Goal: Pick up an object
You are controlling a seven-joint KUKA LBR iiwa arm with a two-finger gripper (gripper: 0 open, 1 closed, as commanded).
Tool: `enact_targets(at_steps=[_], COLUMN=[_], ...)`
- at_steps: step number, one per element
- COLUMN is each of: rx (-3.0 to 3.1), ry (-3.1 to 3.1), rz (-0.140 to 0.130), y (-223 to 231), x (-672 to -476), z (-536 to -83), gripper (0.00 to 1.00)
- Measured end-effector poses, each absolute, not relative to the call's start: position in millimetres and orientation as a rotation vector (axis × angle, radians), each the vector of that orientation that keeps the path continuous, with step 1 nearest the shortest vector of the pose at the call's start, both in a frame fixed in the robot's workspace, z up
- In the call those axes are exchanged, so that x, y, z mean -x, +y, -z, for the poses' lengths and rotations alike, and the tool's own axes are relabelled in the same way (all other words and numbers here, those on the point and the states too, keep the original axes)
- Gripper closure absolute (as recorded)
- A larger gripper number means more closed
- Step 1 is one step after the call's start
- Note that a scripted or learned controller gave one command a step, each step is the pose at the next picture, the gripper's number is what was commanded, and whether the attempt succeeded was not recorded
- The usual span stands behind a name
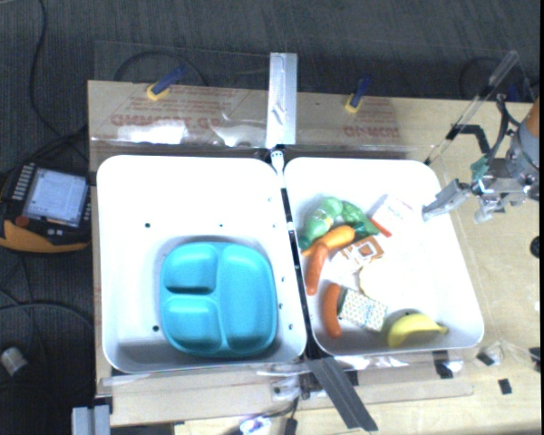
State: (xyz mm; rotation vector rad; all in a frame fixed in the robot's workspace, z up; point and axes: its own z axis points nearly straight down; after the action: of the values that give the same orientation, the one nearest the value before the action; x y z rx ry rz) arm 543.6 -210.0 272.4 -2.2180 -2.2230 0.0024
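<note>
The right bin (453, 252) holds a pile of small toys. A green leafy vegetable (335, 214) sits above an orange carrot (331, 238). Two orange sausage shapes (315, 268) (331, 312) lie along the bin's left side. A yellow banana (413, 327) is at the front, beside a patterned white block (363, 311). A small printed card box (367, 250) and a white tag (399, 208) lie mid-bin. My gripper (462, 205) hovers over the bin's right rim, above and right of the pile. It is open, with nothing between its fingers (440, 202).
The left bin (127, 243) holds a blue divided plate (219, 297). A metal divider post (282, 98) stands behind the seam between the bins. Cables and a thin rod (476, 107) run by the arm at the right. A handheld screen (50, 202) lies on the floor at left.
</note>
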Motion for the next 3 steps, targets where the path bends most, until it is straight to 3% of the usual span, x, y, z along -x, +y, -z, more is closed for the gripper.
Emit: enact_targets(at_steps=[1,2,3], rx=[2.056,1.786,1.829], ry=[-2.373,-2.601,-2.545], rz=[-0.001,0.021,-0.013], y=[-133.5,-115.3,-107.1], x=[-557.0,-600.4,-665.2], z=[-208.7,-109.0,-94.8], gripper=[0.0,0.0,0.0])
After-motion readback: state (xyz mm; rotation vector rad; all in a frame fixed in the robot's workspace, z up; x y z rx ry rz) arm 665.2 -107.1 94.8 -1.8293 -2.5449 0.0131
